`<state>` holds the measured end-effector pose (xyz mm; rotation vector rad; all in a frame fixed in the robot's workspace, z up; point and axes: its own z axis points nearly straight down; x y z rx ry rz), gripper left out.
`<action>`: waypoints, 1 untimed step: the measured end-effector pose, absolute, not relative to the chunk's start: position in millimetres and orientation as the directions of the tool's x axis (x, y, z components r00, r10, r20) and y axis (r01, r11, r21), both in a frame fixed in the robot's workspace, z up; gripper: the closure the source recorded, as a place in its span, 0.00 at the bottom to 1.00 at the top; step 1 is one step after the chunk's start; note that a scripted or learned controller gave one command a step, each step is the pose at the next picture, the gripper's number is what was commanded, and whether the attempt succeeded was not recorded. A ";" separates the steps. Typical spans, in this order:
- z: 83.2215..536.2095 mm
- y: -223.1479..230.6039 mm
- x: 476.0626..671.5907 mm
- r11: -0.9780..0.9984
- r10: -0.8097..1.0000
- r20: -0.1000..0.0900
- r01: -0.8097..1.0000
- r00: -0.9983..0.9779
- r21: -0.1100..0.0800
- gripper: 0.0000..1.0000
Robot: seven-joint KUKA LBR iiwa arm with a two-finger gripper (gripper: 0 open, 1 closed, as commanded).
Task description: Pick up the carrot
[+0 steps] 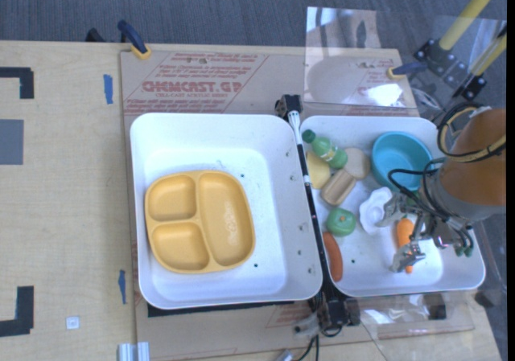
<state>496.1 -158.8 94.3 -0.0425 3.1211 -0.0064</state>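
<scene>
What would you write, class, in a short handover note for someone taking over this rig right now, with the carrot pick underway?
Pincer: low in the right-hand white bin, fingers around the small orange carrot.
Carrot: still down in that bin, near its front right, beside the blue plastic bowl.
Yellow three-compartment plate: in the left white bin.
Done: pincer reached the carrot.
Left: confirm the grasp and lift the carrot out.
</scene>
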 end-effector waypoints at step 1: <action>104.6 -158.0 499.2 1.000 -0.029 -0.031 -0.029 -0.999 -0.007 1.00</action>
